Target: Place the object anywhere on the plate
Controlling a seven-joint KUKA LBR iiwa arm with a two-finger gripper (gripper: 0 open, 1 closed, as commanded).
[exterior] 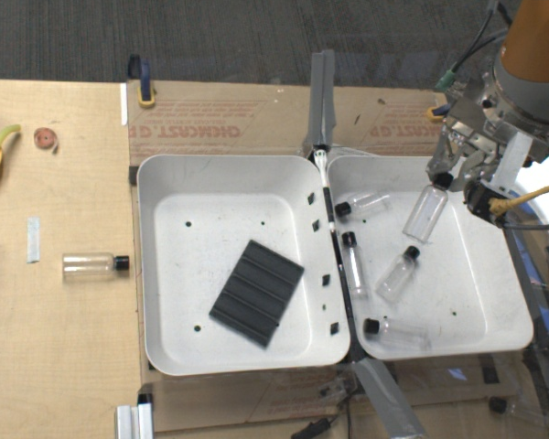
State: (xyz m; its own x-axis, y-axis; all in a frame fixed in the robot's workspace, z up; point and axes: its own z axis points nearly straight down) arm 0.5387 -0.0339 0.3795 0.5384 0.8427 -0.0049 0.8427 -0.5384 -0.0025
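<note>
**Clear bottle pinched in the jaws above the right bin**

Nearest the camera, low in the right bin [494,332], a clear bottle with a black cap [395,330] lies on its side, well below the jaws and a little to their left. Further up, another small capped bottle [398,275] lies tilted, just below the jaws' load. A long thin one [352,262] rests along the bin's left wall, left of the jaws, and one more [361,205] lies near the bin's top-left corner.

In the left bin [160,273], far left of the jaws, the dark ribbed plate [257,293] lies flat at a slant (nothing on it).

At the gripper [444,179], the jaws pinch the capped end of a clear bottle [426,213], which hangs down from them over the right bin, tilted, apart from the floor as far as can be told.

Out on the bench, a stray bottle [93,263] lies far left.
</note>
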